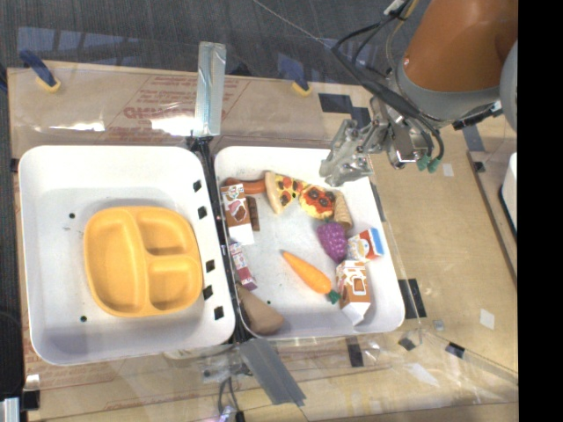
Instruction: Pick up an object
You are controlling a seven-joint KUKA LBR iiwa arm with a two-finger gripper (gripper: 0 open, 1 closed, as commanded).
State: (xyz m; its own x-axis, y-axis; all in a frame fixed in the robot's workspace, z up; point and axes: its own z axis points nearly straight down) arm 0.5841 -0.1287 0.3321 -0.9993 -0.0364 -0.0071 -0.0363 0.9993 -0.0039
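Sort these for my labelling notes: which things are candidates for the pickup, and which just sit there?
Job: claw; carrot; grapes; pizza slice; ice cream cone.
Lying about: yellow divided tray; left bin; right bin.

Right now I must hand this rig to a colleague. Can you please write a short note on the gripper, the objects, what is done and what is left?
Gripper: above the far edge of the right bin, nothing visible between its fingers; whether they are open or shut is unclear.
Right bin: pizza slice, ice cream cone, purple grapes, carrot, a brown piece at the near edge, several small cartons.
Left bin: yellow divided tray.
Done: nothing lifted yet.
Left: grasp one object and raise it; the ice cream cone lies nearest the gripper.
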